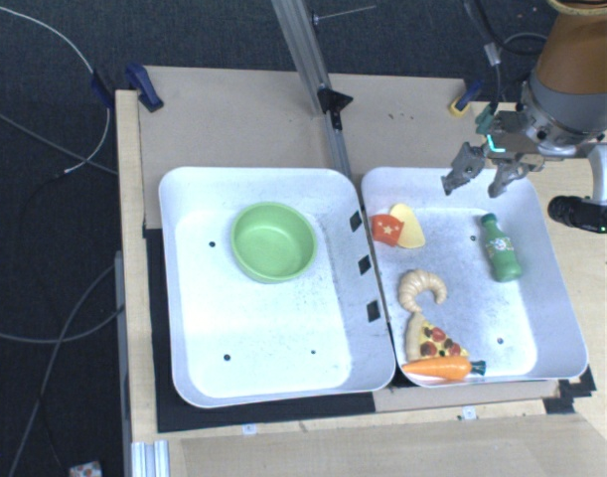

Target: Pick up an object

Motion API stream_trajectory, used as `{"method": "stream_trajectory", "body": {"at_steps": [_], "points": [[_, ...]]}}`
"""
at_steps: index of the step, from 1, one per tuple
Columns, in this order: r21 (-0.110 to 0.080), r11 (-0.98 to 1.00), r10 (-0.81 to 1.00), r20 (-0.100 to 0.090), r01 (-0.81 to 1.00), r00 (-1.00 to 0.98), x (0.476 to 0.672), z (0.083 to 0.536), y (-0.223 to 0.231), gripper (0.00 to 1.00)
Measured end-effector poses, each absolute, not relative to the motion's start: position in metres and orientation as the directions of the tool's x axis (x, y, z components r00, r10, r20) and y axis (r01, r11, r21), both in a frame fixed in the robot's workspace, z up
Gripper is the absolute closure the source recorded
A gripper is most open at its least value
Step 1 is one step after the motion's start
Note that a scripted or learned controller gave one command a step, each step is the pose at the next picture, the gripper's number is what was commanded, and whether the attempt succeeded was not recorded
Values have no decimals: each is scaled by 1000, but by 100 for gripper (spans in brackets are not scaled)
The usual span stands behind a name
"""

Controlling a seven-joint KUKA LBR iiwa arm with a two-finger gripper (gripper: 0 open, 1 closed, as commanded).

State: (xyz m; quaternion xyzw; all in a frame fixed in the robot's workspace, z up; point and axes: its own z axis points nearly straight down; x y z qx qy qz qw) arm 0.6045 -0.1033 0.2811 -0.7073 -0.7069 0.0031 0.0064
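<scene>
green bowl [273,241], green bottle [500,248], orange carrot [437,369]

We see a robotics lab bench: a plywood board [243,117] clamped with blue clips [144,87], two white bins [184,266] of toy food, an aluminium pole [298,38], loose cables [45,48] across dark carpet [45,266].

Bowl [273,241] in left bin [194,366]; bottle [500,248] in right bin [551,296].

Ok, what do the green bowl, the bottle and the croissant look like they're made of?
Bowl: probably plastic, with an even, matte pale green surface. Bottle: likely moulded toy plastic, green with a white cap and a slight sheen. Croissant: likely plastic or rubber play food, smooth uniform tan. None can be told for sure.
</scene>
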Motion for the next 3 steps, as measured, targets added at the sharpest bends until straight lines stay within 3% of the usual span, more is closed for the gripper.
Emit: {"method": "stream_trajectory", "body": {"at_steps": [1,3], "points": [[-7,0,1000,4,1000,0,606,284,-103,0],[-18,-1,1000,5,1000,1,593,168,-96,0]]}}
